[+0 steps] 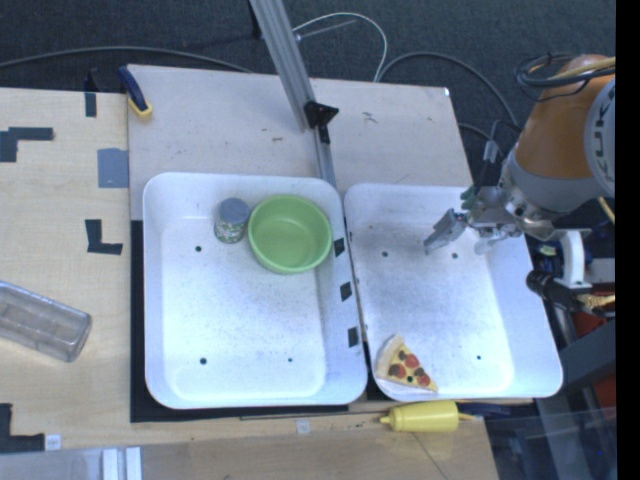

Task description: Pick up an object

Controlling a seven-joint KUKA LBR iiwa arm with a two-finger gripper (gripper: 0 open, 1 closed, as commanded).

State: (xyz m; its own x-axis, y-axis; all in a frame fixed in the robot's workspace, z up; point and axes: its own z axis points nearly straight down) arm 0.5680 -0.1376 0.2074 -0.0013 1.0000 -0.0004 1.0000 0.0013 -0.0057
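Your hand [462,233] hangs over the upper part of the right bin [520,368], fingers spread and, as far as the blur allows, gripping nothing. The pizza slice [404,364] lies at that bin's lower left corner. In the left bin [170,368], a green bowl [290,233] touches a small can [231,220].

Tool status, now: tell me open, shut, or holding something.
Tool: over the right bin, nothing seen between its fingers; open or shut cannot be told from this view.
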